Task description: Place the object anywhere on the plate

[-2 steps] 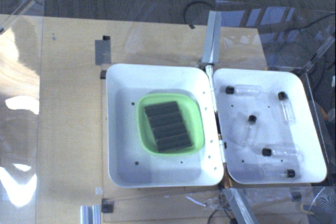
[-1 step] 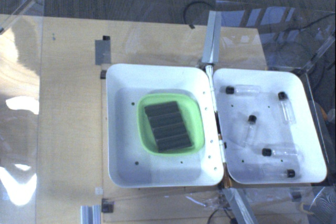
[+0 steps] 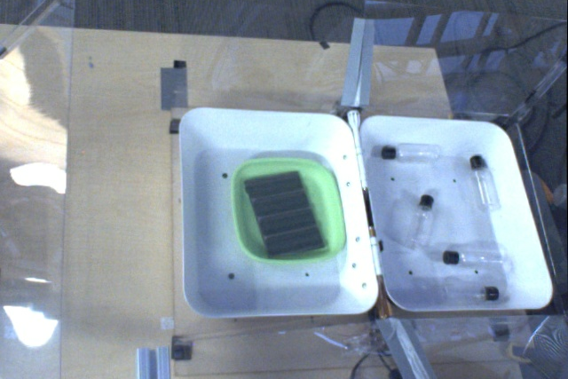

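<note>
Gripper: I cannot tell whether it is open or closed from this view; nothing to log on a grasp.

Left bin (image 3: 191, 217): green plate (image 3: 241, 209) sits about centred on the floor; white floor is open all round the plate, widest toward the left wall and the near wall, narrowest toward the right wall. Dark ribbed block (image 3: 284, 215) lies flat on the plate, slightly turned, inside the raised green rim on every side; the rim is uncovered all round it.

Right bin (image 3: 524, 182): clear tubes with black caps lie scattered, well apart from each other; one tube (image 3: 413, 153) lies along the far wall; one (image 3: 482, 182) lies near the right wall; one (image 3: 422, 219) near the middle; one (image 3: 470, 258) toward the near-right; a further black cap (image 3: 490, 293) just beside the near rim, its body too faint for me to trace. Floor along the left wall of this bin is bare.

Both bins meet at their inner rims; a grey metal bar (image 3: 358, 71) runs away from that seam on the wooden bench (image 3: 106, 217).
</note>
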Controlling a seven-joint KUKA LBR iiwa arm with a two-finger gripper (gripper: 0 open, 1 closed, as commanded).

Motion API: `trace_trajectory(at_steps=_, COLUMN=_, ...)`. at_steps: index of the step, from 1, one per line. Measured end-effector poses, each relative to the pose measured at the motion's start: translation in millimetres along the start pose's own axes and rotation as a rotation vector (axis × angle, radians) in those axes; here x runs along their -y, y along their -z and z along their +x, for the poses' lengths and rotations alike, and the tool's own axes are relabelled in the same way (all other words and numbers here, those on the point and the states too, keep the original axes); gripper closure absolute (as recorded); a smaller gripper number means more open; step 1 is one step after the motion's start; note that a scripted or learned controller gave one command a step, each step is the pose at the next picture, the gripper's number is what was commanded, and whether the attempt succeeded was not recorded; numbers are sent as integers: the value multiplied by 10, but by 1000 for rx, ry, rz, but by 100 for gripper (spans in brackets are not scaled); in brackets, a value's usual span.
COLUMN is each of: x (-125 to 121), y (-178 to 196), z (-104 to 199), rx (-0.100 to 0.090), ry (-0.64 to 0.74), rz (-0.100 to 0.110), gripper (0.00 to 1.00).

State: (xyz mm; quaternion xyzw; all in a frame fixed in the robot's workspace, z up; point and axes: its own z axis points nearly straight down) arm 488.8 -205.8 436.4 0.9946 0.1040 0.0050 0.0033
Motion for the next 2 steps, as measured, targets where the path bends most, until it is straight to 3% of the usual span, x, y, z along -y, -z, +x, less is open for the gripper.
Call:
trace_trajectory(at_steps=1, x=9, y=-394, z=-8, rx=5, ry=-3, rz=6, gripper=0)
trace_trajectory(at_steps=2, x=0, y=3, z=2, rx=-1, ry=1, rz=0, gripper=0)
